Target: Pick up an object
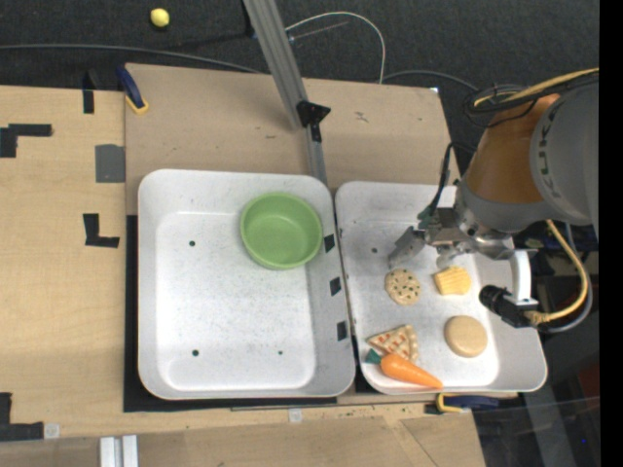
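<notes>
In the right bin [370, 212] lie a round cookie [402, 286], a yellow cheese wedge [452, 281], a tan bun [466, 337], a pizza slice [393, 341] and an orange carrot [410, 370]. My gripper [426, 248] hangs over the bin's middle, just above the cookie and the cheese. Its fingers are spread, one grey finger [404, 248] pointing left toward the cookie, and nothing sits between them. The green bowl [281, 230] rests in the upper right of the left bin [195, 300].
A grey pole [282, 66] slants down from the top to the seam between the bins. Cables [545, 305] loop at the arm's right side. A small yellow ball [160, 17] lies on the dark floor at the top left.
</notes>
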